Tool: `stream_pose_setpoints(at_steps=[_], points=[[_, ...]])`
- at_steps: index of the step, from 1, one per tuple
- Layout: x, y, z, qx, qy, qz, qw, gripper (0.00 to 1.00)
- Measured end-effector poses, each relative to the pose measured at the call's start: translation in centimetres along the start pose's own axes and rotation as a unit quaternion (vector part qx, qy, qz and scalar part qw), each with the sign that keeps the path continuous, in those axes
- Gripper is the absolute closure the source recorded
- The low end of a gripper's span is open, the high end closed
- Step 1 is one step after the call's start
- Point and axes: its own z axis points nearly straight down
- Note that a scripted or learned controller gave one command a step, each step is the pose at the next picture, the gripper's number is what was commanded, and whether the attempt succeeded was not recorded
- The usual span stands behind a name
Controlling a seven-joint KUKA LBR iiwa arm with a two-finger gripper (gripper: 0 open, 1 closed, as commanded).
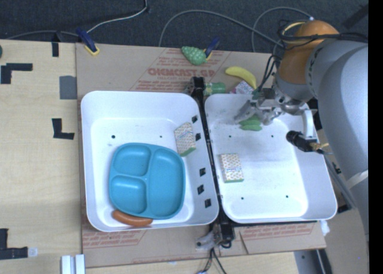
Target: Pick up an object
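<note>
While the arm [335, 87] leans in from the right over the right bin [281, 201], we judge the task to be at the grasp step: the gripper [258, 111] sits low at the bin's far end, right over a small green object [251, 125]. We see that object just below the fingertips, touching or nearly touching them. We cannot make out how far apart the fingers stand, nor whether anything is between them, so we cannot tell whether the green piece is held.

Going down in size, the left bin [96, 147] carries a blue divided plate [146, 180], with an orange sausage-like piece [131, 219] against its near edge and a patterned sponge [185, 138] leaning at the bin's right wall. A second patterned sponge [231, 167] lies flat in the right bin, well apart from the gripper. Beyond the bins, a banana [241, 75] and a green lump [194, 54] rest on the cardboard.

The green object looks short and oblong, its long axis running roughly left to right across the view, tilted slightly; which end leads we cannot say. In our judgement the next move calls for closing across that short width and lifting straight up, and checking that the piece comes away from the bin floor.
</note>
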Motion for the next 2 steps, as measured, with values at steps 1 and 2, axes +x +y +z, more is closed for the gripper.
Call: stream_pose_setpoints(at_steps=[1,2], points=[[-0.1,0.0,-1.0,0.0,-0.001,0.0,1.0,1.0],[5.3,-6.1,-5.1,0.001,0.001,0.0,1.0,1.0]])
